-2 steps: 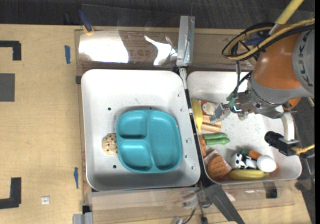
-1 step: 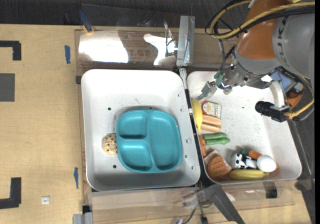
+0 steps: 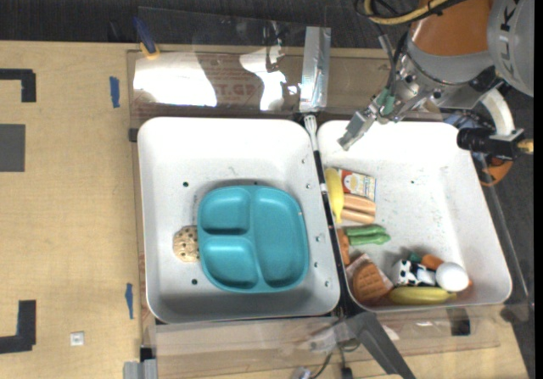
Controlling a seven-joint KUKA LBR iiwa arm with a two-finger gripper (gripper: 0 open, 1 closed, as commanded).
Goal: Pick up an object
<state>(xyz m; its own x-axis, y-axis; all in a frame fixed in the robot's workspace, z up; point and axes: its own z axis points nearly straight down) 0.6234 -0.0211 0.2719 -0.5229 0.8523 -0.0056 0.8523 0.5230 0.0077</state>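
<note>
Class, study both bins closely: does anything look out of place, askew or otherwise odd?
Mildly odd: a cookie lies beside the teal tray in the left bin, not on it. The right bin's toy food is crowded along its left and near edges. Nothing looks spilled or damaged.

Grey arm [image 3: 509, 21], orange band, looped yellow-black cables, metallic claw [image 3: 349, 136].
</note>
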